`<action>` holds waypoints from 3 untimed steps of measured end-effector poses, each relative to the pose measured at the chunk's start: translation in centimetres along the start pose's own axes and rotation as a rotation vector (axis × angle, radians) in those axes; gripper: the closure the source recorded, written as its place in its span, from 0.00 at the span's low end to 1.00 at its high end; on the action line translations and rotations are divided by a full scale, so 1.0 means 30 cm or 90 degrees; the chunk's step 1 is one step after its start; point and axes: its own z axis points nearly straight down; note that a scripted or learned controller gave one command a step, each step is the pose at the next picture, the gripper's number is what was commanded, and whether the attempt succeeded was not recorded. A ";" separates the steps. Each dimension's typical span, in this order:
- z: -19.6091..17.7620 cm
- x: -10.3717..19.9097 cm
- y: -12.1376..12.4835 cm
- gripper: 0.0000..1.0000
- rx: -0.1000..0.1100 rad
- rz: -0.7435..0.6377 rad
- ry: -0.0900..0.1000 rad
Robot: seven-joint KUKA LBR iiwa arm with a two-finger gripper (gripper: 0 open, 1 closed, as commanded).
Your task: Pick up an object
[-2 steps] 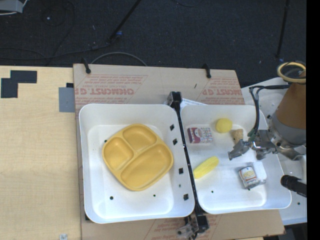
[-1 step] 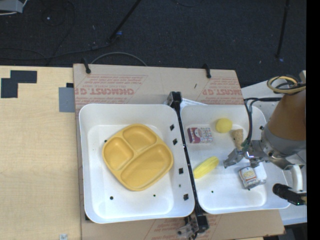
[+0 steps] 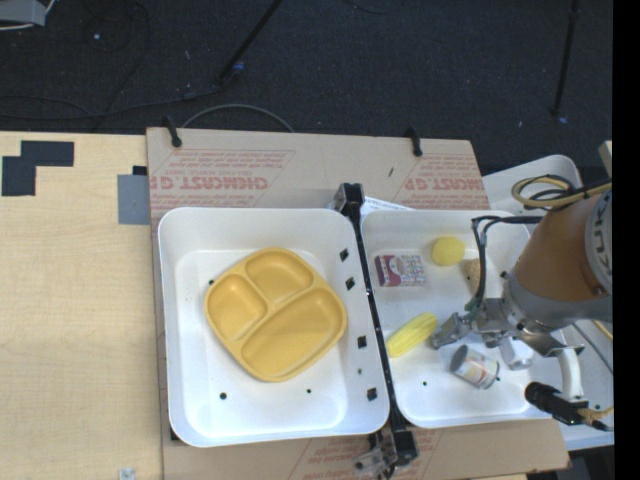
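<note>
You are looking down on a pale wooden table (image 3: pixel 70 298) with a few dark squares marking its far left part, and a brown cardboard sheet (image 3: pixel 300 173) printed with red lettering is lying on it under two shallow white plastic bins. Beyond the table's far edge, a dark carpeted floor (image 3: pixel 350 48) is showing, with black cables and thin stand legs running across it.

The left bin (image 3: pixel 185 388) is holding a yellow three-compartment plastic plate (image 3: pixel 275 313), lying flat near the bin's middle. The right bin (image 3: pixel 430 408) is sitting just beside it, the two rims touching along a black divider strip.

In the right bin, a small round yellow ball (image 3: pixel 448 250) is resting near the far wall, a small white packet with red print (image 3: pixel 400 269) is lying to its left, and a yellow banana-shaped toy (image 3: pixel 411 335) is lying near the bin's left side. A small grey-and-white cylindrical container (image 3: pixel 474 368) is lying tilted toward the near side.

The grey arm with its orange band (image 3: pixel 560 258) is reaching in from the right, and its end effector (image 3: pixel 462 328) is hanging low between the banana-shaped toy and the cylindrical container. You cannot tell from this view how it is set, and nothing is visibly in its grasp.
</note>
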 end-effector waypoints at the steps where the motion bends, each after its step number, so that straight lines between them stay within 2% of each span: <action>1: -0.042 -0.002 0.001 1.00 0.000 0.002 0.000; 2: -0.244 -0.011 0.018 1.00 -0.004 -0.001 -0.001; 3: -0.449 -0.011 -0.001 1.00 -0.005 -0.002 -0.001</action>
